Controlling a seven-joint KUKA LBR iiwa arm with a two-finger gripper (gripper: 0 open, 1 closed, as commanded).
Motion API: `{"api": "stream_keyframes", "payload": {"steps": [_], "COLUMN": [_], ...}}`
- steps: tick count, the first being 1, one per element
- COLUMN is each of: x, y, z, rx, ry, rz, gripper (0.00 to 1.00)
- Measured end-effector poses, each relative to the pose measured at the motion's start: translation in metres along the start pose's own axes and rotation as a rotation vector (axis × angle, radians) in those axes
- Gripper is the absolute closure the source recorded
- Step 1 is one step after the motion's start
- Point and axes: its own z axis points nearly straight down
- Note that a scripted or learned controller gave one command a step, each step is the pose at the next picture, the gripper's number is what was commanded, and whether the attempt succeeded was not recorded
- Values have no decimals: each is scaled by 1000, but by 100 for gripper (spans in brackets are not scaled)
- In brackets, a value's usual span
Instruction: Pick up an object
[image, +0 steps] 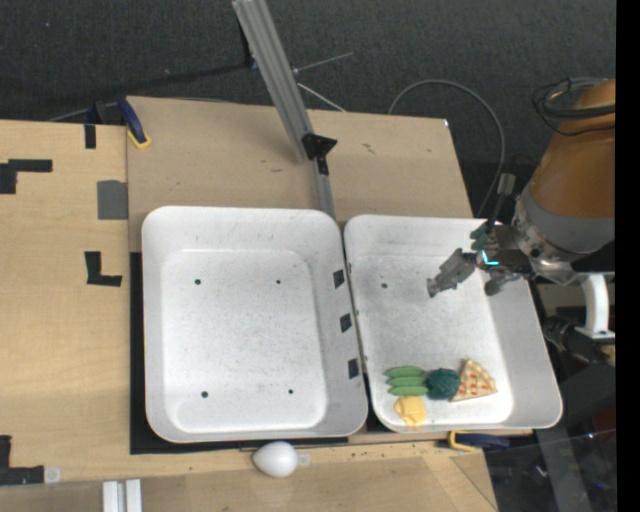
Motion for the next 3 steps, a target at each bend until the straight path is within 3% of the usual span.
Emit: {"api": "stream_keyframes", "payload": {"steps": [1,3], "x": [0,6], "y": [1,3], "z": [-2,95], "rx": [-5,1], "ry": [-1,0], "rz": [-1,0], "gripper": [0,0]}}
